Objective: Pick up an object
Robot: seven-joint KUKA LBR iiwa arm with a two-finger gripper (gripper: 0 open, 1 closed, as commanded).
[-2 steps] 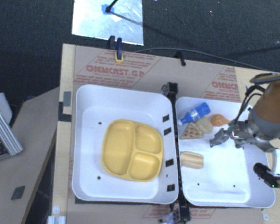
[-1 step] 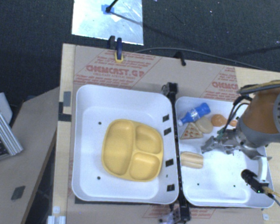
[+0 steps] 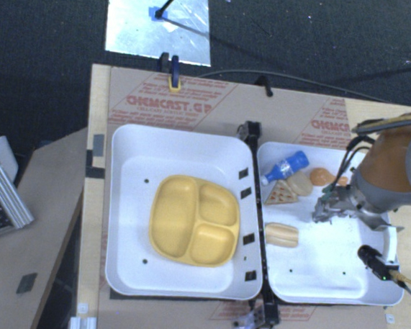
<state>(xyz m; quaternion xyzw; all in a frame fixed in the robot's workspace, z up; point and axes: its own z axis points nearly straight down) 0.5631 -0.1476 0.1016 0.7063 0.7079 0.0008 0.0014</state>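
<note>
1. Writing: red print "CHEMCAST GP" reads on the brown cardboard sheet [image 3: 197,101] at the far left of the surface [image 3: 95,186]; the same red print starts again at the far right but is cut off by the arm. No label readable on any object.
2. Left bin [image 3: 120,260]: holds a yellow divided plate [image 3: 194,220], three compartments, lying flat near the bin's middle.
3. Right bin [image 3: 325,276]: objects cluster toward its far left corner. Blue bottle [image 3: 286,166] with white cap lies tilted, nearest the far edge. Tan wedge with a red grid pattern [image 3: 281,193] sits just below it, touching a pale round piece [image 3: 301,184]. Orange round item [image 3: 321,176] lies just right of that piece.
4. A beige bread roll [image 3: 281,235] lies alone by the right bin's left edge, well apart from the cluster.
5. Black clips [image 3: 250,132] sit along the seam between the two bins.
6. Gripper [image 3: 329,208]: reaches in from the right, low over the right bin's middle, just right of the cluster and near the orange item. Nothing seen between the fingers; cannot tell whether they are open or closed.
7. Bread roll lies toward the near left of the gripper, apart from it.
8. A foil sheet [image 3: 160,17] lies on the dark floor beyond the surface's far edge.
</note>
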